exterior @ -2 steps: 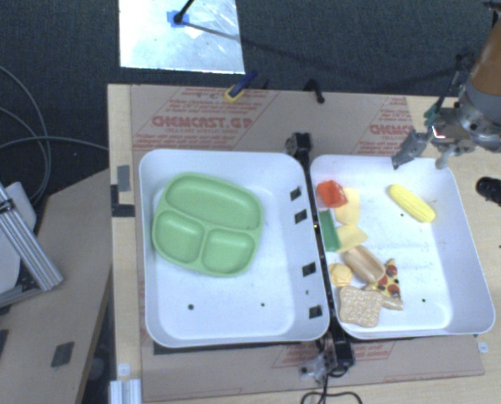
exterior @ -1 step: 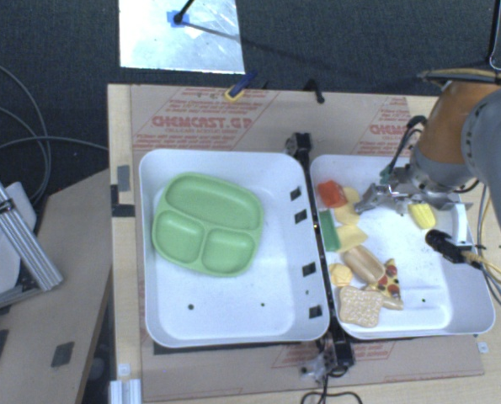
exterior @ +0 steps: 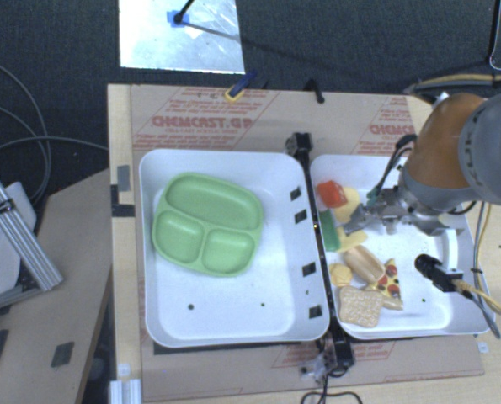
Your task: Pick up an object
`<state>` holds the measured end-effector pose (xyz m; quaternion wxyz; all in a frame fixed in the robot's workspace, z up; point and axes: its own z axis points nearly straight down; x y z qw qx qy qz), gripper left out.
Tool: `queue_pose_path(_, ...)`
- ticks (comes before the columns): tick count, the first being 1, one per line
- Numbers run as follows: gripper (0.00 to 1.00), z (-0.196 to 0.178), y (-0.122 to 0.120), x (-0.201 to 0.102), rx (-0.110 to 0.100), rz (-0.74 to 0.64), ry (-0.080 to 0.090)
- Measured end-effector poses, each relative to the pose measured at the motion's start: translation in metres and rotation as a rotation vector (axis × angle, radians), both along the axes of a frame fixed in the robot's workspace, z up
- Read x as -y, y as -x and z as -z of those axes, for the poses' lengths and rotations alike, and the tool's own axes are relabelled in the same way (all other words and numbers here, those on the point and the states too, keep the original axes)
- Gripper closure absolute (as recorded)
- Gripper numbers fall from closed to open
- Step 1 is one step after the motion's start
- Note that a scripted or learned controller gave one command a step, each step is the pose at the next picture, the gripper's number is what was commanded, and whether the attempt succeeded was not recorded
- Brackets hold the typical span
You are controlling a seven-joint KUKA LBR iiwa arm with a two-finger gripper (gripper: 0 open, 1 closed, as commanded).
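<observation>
The right bin (exterior: 418, 320) holds several toy foods. A red piece (exterior: 330, 194) lies at its far left with a yellow piece (exterior: 348, 207) beside it, and a green piece (exterior: 331, 235) sits against the left wall. Nearer the front are a hot dog bun (exterior: 364, 263), a pizza slice (exterior: 391, 281), a small yellow piece (exterior: 341, 274) and a square cracker (exterior: 361, 307). My gripper (exterior: 366, 217) hangs low over the bin's left half, just right of the yellow piece and above the bun. Nothing can be made out between its tips.
A green divided plate (exterior: 206, 223) lies in the left bin (exterior: 233, 322). A black divider with clips (exterior: 311, 225) runs between the two bins. My grey arm with its orange band (exterior: 439, 154) covers the right bin's far right part.
</observation>
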<state>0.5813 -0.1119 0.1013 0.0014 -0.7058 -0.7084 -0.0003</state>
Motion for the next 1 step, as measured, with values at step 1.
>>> queue_pose_path(1, 0.0, 0.0183, 0.0638, -0.0088, -0.004, 0.004, 0.0)
